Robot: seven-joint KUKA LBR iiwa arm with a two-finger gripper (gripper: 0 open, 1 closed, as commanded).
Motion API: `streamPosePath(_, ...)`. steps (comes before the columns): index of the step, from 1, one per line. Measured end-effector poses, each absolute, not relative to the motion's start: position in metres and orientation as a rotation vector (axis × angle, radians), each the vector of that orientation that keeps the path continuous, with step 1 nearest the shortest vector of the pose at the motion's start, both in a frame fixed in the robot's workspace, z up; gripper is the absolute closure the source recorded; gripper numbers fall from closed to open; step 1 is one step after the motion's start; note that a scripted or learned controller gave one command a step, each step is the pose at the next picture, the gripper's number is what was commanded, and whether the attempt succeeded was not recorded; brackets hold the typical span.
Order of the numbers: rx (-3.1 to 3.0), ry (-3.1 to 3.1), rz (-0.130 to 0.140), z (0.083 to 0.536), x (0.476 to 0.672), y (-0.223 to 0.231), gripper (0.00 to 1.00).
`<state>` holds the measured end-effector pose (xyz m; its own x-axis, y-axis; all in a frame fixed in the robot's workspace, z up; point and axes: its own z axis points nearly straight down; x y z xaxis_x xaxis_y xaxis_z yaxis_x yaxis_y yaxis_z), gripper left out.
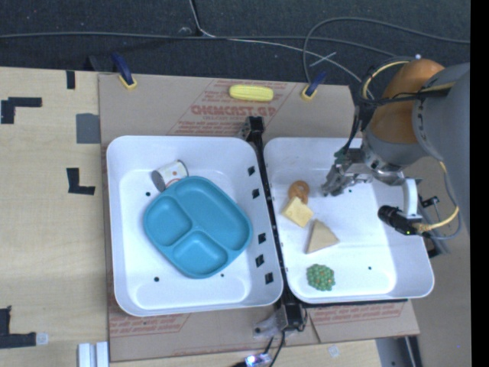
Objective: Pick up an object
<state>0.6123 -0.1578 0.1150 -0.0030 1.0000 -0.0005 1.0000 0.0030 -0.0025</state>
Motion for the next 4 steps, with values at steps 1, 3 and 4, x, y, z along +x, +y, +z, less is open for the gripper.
streamPosePath(1, -2.221, -2.226, -0.003, 0.172, 0.614, -0.148, 1.0)
streamPosePath(3, -2.223, -2.225, -0.003, 0.28, 0.615, -0.148, 1.0)
streamPosePath(4, -2.215, -2.226, 0.0, 0.279, 0.608, -0.096, 1.0)
